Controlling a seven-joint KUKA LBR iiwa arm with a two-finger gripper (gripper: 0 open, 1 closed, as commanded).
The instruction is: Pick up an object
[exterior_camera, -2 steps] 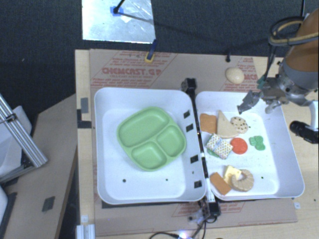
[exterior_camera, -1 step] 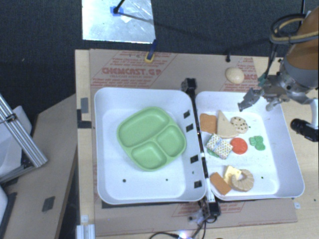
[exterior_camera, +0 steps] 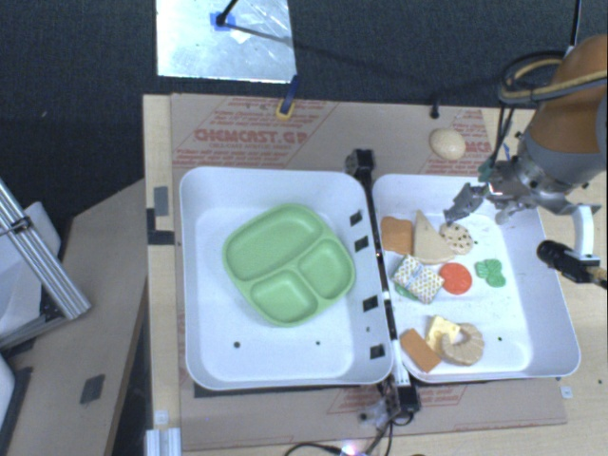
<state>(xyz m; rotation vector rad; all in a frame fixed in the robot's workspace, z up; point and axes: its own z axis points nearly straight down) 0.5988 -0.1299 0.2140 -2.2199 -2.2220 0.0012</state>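
Observation:
The right bin (exterior_camera: 546, 335) holds several toy foods. At its back lie an orange slice (exterior_camera: 397, 234), a tan wedge (exterior_camera: 430, 246) and a chocolate-chip cookie (exterior_camera: 459, 238). In the middle are a patterned packet (exterior_camera: 418, 280), a red disc (exterior_camera: 456, 279) and a green piece (exterior_camera: 490, 273). Near the front are an orange piece (exterior_camera: 419, 350), a yellow chunk (exterior_camera: 439, 330) and a tan ring (exterior_camera: 464, 346). My gripper (exterior_camera: 480, 207) hangs over the bin's back edge, just above and behind the cookie. Nothing shows in its grasp.
The left bin (exterior_camera: 204, 350) bears a green divided plate (exterior_camera: 288, 264). A cream egg-shaped object (exterior_camera: 447, 143) lies on the cardboard behind the right bin. The grey arm (exterior_camera: 565, 131) comes in from the right, with a black fitting (exterior_camera: 568, 260) over the bin's right rim.

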